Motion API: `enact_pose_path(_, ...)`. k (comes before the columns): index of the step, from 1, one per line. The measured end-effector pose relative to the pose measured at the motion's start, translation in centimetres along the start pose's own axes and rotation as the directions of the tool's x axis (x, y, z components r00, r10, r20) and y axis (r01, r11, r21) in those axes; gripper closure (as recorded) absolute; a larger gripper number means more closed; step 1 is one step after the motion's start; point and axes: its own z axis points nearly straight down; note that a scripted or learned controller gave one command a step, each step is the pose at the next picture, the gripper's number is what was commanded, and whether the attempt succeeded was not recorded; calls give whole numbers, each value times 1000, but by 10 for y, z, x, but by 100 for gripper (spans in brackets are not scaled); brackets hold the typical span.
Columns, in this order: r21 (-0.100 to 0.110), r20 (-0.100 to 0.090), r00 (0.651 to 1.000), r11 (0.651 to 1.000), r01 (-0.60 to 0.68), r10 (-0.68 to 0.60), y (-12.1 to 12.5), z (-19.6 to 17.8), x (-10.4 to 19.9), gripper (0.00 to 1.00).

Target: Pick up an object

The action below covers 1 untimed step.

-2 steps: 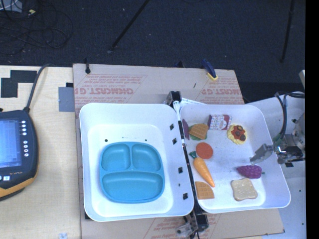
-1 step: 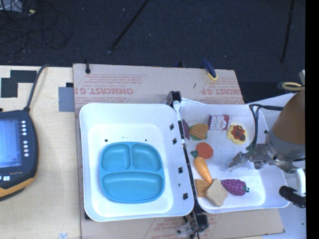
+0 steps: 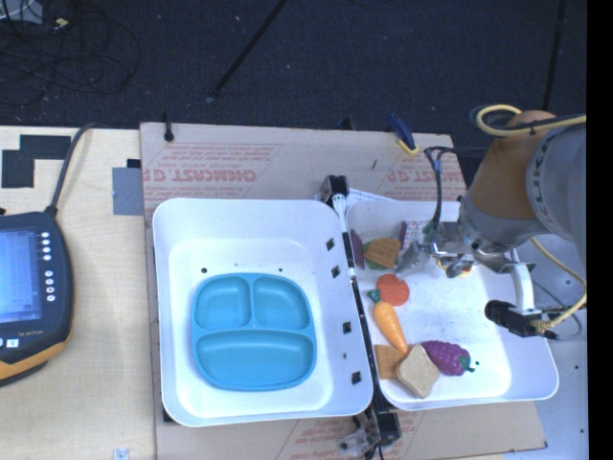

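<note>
2 shallow white bins sat side by side; in the right bin (image 3: 517, 377) a small rigid orange plastic carrot (image 3: 389, 324) looked light, slippery, best pinched mid-body. The gripper (image 3: 431, 253) hovered nearby; its state was unclear.

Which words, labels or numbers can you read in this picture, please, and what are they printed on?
"CHEMCRZT, G.P", roughly, upside down in red on the brown cardboard sheet under the bins; uncertain.
Repeated red print at its upper right and bottom edge: too blurred.
Black handheld pendant's lit screen: too small to read.
</note>
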Motion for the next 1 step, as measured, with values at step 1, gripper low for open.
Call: enact_pose_path(1, 2, 7, 1000, 1000, -10, 10, -40, 41, 36, 0)
